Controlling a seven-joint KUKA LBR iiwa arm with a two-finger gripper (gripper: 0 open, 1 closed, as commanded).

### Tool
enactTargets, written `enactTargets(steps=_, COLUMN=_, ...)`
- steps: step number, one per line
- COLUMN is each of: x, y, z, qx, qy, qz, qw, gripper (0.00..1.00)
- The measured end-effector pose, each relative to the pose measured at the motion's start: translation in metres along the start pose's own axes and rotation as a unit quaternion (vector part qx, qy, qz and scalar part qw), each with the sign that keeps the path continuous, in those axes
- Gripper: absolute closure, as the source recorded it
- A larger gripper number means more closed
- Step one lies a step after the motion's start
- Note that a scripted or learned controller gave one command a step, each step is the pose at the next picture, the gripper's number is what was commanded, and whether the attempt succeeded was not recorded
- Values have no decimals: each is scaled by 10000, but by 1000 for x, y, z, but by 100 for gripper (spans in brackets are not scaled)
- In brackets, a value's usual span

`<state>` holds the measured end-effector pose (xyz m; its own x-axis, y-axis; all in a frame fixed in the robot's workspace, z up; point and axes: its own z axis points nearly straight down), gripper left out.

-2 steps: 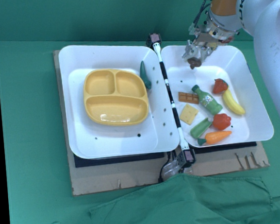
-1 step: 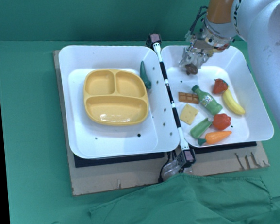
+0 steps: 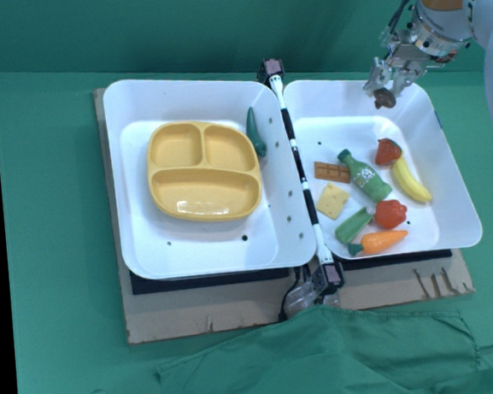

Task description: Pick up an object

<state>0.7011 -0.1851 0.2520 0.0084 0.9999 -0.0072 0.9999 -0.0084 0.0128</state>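
Claw (image 3: pixel 385 90) hung over the right bin's (image 3: pixel 450 174) far rim, fingers closed on a small dark object (image 3: pixel 384 98), too small to identify. Arm cut off at the frame's top right. Left bin (image 3: pixel 139 244) held a yellow tray (image 3: pixel 203 170) and a green piece (image 3: pixel 255 133) beside it.

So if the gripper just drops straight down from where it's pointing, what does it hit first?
Probably bare floor at the far edge of the right bin. The gripper sits well behind the strawberry, though depth is uncertain.
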Motion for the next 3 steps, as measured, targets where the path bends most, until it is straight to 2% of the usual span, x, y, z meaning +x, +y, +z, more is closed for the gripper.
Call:
enactTargets(steps=1, x=6, y=1, z=-71, qx=1, qy=17, qz=-30, qw=10000, gripper=100)
enactTargets(steps=2, x=-3, y=-1, z=-16, qx=74, qy=23, qz=-20, qw=10000, gripper=100)
enactTargets(steps=3, x=-4, y=-79, z=-26, qx=64, qy=26, qz=-12, qw=10000, gripper=100)
